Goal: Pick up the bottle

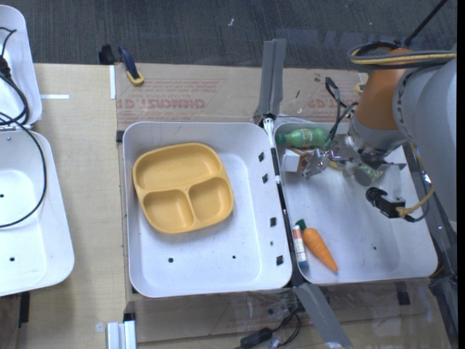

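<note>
A green bottle [300,135] lies on its side in the far left corner of the right bin [378,257]. My gripper [315,163] hangs low over that bin, just in front of the bottle and slightly to its right. The wrist and the grey arm with its orange band [378,97] cover the bin's far right part. Nothing shows held in the gripper.
An orange carrot [320,249] and a marker pen [298,243] lie near the right bin's front left. A small white object [290,162] rests by the gripper against the bin's left wall. The left bin [196,267] holds a yellow divided plate [183,186]. A black cable [385,201] hangs off the wrist.
</note>
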Motion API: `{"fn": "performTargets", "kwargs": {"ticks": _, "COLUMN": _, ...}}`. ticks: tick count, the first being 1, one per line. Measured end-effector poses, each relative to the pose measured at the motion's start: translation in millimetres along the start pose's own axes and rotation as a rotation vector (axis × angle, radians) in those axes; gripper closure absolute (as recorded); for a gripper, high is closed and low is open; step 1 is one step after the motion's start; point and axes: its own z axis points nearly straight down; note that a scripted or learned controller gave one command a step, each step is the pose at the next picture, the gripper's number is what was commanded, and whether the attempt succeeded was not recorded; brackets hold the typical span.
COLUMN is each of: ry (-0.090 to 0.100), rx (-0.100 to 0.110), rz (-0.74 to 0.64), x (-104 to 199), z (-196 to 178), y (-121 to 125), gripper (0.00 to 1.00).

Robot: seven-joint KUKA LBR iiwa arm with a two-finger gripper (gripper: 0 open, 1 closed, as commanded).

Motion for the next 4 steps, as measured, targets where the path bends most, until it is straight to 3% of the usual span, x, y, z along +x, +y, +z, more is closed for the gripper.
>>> {"fn": "performTargets", "kwargs": {"ticks": 1, "ry": -0.002, "rx": -0.002, "rz": -0.015, "x": 63.6, "z": -101.3, "y": 33.3, "gripper": 0.0}}
{"fn": "performTargets", "kwargs": {"ticks": 2, "ry": 0.0, "rx": -0.007, "rz": 0.134, "x": -1.4, "z": -19.7, "y": 32.7, "gripper": 0.0}}
{"fn": "performTargets", "kwargs": {"ticks": 3, "ry": -0.006, "rx": -0.016, "rz": 0.091, "x": 8.0, "z": -12.0, "y": 35.1, "gripper": 0.0}}
{"fn": "performTargets", "kwargs": {"ticks": 4, "ry": -0.007, "rx": -0.02, "rz": 0.093, "x": 5.9, "z": -25.0, "y": 37.4, "gripper": 1.0}}
